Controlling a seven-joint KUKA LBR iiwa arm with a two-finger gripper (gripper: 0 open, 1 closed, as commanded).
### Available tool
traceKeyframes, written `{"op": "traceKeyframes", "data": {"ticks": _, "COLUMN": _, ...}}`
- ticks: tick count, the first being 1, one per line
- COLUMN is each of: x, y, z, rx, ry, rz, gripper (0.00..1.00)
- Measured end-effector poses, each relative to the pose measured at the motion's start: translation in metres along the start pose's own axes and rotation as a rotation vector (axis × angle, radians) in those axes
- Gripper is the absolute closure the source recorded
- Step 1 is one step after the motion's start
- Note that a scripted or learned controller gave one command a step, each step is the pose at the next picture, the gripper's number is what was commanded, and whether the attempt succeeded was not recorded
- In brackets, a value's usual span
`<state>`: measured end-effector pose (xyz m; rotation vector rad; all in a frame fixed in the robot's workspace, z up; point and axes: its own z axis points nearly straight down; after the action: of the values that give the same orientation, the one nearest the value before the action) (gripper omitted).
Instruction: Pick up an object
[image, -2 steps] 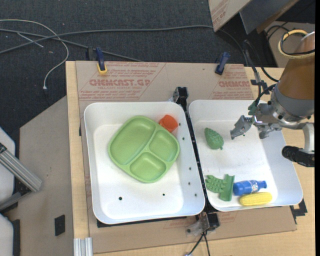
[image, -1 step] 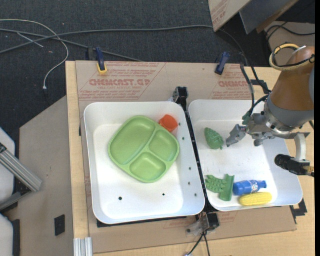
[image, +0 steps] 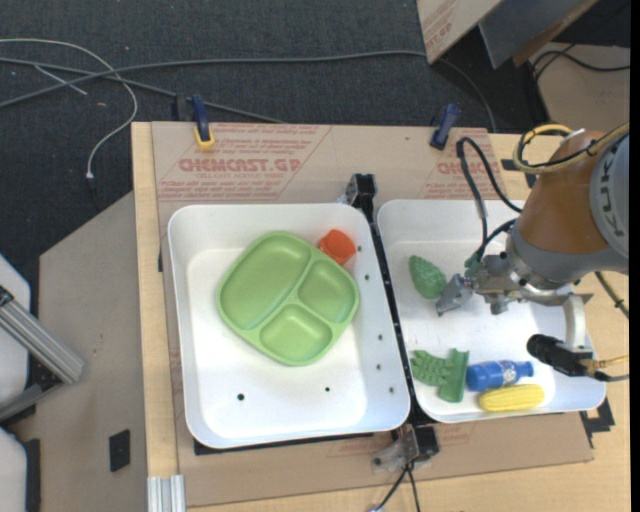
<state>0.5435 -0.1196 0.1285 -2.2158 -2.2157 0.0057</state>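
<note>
While the arm (image: 580, 215) reaches in over the right bin (image: 440, 215), its pincer (image: 452, 297) hangs low just beside a small dark-green toy (image: 427, 276) in that bin's upper left part. How far the pincer is open I cannot tell; the tips are a small grey blur from this height, and nothing shows between them, so it has hold of nothing that can be seen.

Nearer the front of the same bin lie a green flat toy (image: 440, 371), a blue bottle (image: 497, 375) and a yellow corn cob (image: 513, 399), the last two touching or nearly so. The left bin (image: 260, 410) holds a green divided plate (image: 289, 297) with an orange piece (image: 338, 245) at its far edge.

The step in hand looks like the approach to a grasp, with the dark-green toy the likeliest target (it is the closest thing to the tips). The next move calls for setting the tips on either side of that toy, closing on it and lifting straight up, clear of the bin wall.
</note>
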Motion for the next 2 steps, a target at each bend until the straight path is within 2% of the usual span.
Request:
{"op": "traceKeyframes", "data": {"ticks": 1, "x": -0.001, "y": 0.002, "z": -0.014, "rx": -0.009, "ry": -0.002, "rz": 0.001, "gripper": 1.00}}
{"op": "traceKeyframes", "data": {"ticks": 2, "x": 0.000, "y": -0.005, "z": -0.075, "rx": -0.015, "ry": -0.004, "rz": -0.001, "gripper": 1.00}}
